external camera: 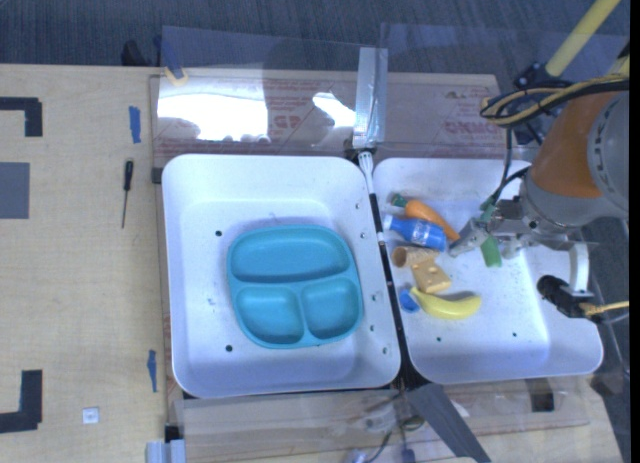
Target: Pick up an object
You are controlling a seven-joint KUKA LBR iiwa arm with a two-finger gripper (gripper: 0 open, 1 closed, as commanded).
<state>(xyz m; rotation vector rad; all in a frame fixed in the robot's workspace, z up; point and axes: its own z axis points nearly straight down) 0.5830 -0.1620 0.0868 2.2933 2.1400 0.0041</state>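
The right bin [520, 336] holds a small pile of toy items. An orange carrot [425, 212] lies at the top, and a blue bottle [418, 234] sits just below it. Under those are a tan piece [430, 273], a yellow banana [448, 303] and a small blue bit [408, 299]. My gripper [482, 239] hangs low over the bin's middle, just right of the pile. A small green piece [491, 252] and an orange bit [467, 238] show at its tip; I cannot tell whether they are held.
The left bin [190, 201] carries a blue divided plate [294, 283]. A metal divider post [370, 101] stands behind the seam between the bins. Cables [520, 101] and the arm's orange band [572, 156] crowd the right side.
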